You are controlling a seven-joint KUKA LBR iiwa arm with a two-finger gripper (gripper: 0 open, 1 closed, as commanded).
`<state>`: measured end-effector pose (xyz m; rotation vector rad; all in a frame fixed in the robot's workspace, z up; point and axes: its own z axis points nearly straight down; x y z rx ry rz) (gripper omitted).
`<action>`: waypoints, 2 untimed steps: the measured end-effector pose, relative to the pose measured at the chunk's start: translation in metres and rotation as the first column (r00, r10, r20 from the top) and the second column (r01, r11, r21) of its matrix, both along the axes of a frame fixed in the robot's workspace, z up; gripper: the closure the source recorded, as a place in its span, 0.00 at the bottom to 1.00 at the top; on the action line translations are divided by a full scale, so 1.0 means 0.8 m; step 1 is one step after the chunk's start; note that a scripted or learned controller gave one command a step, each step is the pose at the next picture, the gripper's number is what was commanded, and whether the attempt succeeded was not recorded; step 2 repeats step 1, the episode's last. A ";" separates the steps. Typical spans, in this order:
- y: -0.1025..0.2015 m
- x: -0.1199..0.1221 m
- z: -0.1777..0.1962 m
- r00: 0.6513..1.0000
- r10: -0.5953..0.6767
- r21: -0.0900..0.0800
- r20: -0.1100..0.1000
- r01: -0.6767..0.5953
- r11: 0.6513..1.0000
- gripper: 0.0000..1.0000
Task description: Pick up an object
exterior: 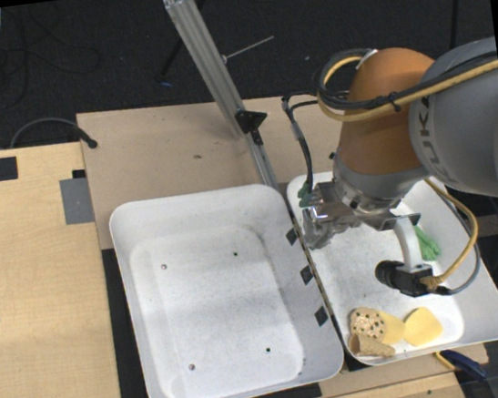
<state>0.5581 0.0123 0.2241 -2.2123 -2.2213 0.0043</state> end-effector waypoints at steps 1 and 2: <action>0.056 -0.029 0.016 1.000 0.000 -0.001 0.001 0.000 1.000 1.00; 0.056 -0.029 0.016 1.000 0.000 -0.001 0.001 0.000 1.000 1.00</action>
